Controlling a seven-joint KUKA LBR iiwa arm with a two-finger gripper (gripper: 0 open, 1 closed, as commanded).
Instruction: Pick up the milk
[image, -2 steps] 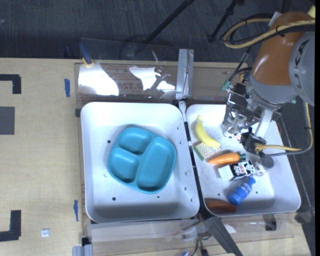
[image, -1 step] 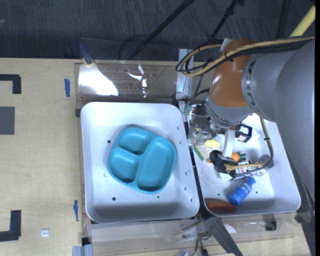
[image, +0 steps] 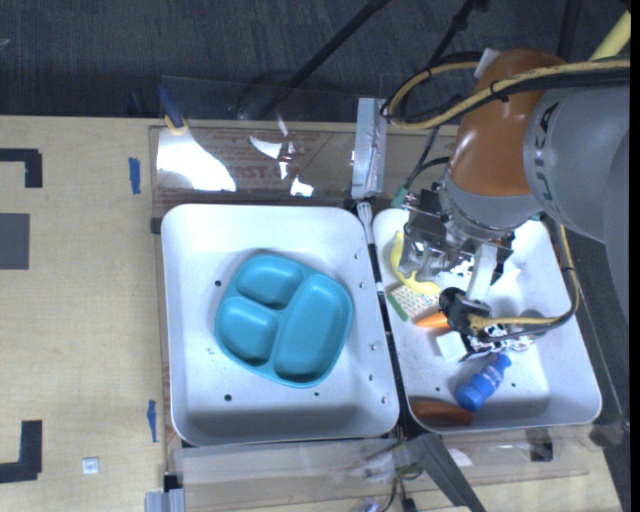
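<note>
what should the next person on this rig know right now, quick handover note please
Gripper: low over the right white bin, near its back left corner; whether it is open or shut cannot be told, and nothing is visibly held.
Things: the right bin holds a clutter: a yellow item, an orange item, a blue bottle. I cannot pick out the milk for certain. The left white bin holds a blue three-compartment plastic tray.
Done: no pick-up is evident.
Left: identify the milk, grasp it, lift it.
</note>
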